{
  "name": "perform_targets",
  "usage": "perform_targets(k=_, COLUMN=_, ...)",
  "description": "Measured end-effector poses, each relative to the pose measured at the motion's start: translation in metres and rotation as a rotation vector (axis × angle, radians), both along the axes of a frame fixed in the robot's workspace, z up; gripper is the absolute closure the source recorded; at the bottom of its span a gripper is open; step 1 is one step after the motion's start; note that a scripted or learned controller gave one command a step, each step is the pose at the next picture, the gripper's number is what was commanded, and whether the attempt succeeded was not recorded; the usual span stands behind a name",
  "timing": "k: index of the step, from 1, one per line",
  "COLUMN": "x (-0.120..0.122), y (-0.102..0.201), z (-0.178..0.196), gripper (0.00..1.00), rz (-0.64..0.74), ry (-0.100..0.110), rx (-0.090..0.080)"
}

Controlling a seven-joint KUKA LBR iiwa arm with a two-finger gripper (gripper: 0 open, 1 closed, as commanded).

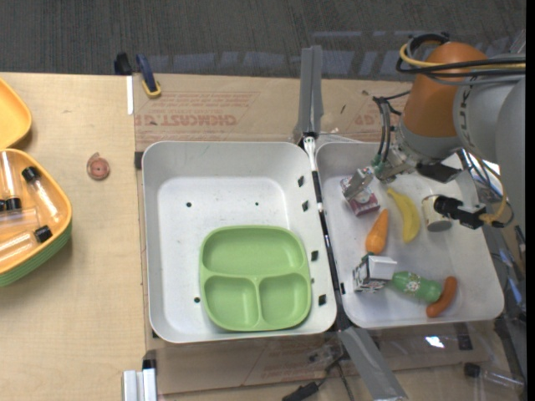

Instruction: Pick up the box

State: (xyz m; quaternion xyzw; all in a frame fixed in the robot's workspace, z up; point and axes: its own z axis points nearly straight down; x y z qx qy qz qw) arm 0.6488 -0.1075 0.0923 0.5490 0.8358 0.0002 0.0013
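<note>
Standing by the bench, I see the grey arm [493, 115] reach in from 3 o'clock, its orange band [439, 90] bulging over the far rim of the right bin [478, 257]. The gripper [364, 180] is low at about 10 o'clock in that bin, right over the small maroon box [365, 205]. The box lies on the bin floor near the wall shared with the other bin. The gripper's metal tip meets the box's top edge, but I cannot tell whether the claw is wide, narrow or gripping the box. At 3 o'clock from the box, a little apart, lies a yellow banana [405, 214]. At 5 o'clock from the box, just beside it, an orange carrot [378, 230] lies tilted. Beyond the banana, at its 3 o'clock, sits a pale roll [435, 211]. Toward 6 o'clock in the bin, a white and grey carton [376, 270] touches the end of a green bottle [416, 286] lying on its side. At the bottle's other end, 1 short orange piece [441, 297] lies tilted near the near rim. The left bin [167, 224] holds a green plate [255, 278] with 3 compartments, set toward 5 o'clock on its floor.
</note>
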Motion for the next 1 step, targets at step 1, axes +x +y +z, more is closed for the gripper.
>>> perform_targets(k=1, x=0.0001, y=-0.0018, z=0.0095, gripper=1.0, rz=-0.004, ry=-0.002, rx=0.0)
